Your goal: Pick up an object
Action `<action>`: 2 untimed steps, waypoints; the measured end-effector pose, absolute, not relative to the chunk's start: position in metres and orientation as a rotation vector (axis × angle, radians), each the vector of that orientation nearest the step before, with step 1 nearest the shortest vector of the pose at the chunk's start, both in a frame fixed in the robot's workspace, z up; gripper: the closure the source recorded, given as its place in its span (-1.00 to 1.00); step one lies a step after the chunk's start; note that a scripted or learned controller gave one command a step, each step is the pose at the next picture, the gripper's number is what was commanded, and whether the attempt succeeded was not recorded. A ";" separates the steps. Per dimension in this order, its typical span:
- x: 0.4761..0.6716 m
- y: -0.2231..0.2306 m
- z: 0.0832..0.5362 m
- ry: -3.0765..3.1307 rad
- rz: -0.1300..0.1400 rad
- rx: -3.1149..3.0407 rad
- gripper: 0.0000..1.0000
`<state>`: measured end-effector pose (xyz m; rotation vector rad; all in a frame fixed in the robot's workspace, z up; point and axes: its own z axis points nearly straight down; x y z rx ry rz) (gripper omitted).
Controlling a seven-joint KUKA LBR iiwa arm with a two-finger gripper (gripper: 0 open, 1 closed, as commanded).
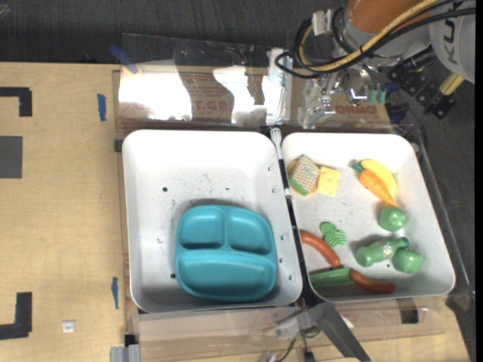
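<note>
Clearly the pick has hardly begun. The end effector (pixel 326 105) hangs above the far rim of the right bin (pixel 434 202), and whether it is released or clenched cannot be told from this view; nothing shows in its grasp. All the candidate things lie untouched in that bin: a waffle piece (pixel 305 174) and a cheese block (pixel 329 180) touching each other near the far left, a banana (pixel 378 176), green toys (pixel 389 252) and a red sausage (pixel 320 248) nearer the front. The left bin (pixel 151 179) holds a teal tray (pixel 225 253). Choosing a target, descending, closing and lifting all remain.
</note>
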<state>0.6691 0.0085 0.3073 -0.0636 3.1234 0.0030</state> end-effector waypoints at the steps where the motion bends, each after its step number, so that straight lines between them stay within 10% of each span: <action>1: 0.668 0.035 0.353 3.127 0.004 0.004 1.00; 2: 0.662 0.075 0.272 3.138 0.003 -0.155 1.00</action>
